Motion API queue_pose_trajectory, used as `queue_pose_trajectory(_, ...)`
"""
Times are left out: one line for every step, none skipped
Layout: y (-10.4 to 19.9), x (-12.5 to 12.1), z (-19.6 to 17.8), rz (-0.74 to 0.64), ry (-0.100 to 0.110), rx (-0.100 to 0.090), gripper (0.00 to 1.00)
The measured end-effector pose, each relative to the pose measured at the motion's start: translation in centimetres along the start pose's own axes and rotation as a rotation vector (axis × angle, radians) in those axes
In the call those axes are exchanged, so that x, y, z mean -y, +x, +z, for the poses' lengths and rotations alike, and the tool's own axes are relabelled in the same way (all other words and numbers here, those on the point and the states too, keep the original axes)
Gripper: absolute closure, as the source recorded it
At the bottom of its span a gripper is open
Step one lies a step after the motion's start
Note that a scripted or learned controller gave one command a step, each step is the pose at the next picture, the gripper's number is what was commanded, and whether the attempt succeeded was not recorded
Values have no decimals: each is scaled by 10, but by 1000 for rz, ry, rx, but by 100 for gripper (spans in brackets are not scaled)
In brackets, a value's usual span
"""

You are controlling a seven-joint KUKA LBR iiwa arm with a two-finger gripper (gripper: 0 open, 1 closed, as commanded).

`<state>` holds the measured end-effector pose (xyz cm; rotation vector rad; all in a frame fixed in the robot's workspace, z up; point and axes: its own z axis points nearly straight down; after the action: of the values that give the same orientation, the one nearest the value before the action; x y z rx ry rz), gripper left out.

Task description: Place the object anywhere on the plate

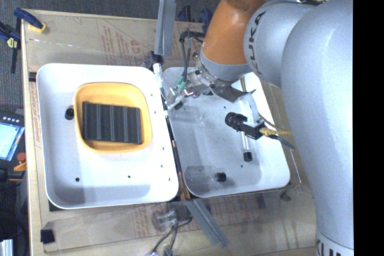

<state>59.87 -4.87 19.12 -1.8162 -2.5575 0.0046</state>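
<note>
the claw (179,93) is seen over the right white bin (264,174); its grip cannot be told. the yellow plate (113,93) could be missed.

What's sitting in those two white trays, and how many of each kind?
Yellow plates with a dark ribbed centre, in the left tray: 1
Small clear objects near the robot's hand, at the top left of the right tray: 1, too faint to identify
Total: 2
</note>
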Motion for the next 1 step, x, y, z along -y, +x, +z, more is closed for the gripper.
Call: queue_pose_trajectory(44, -15, 0, -74, 1, -1, 100)
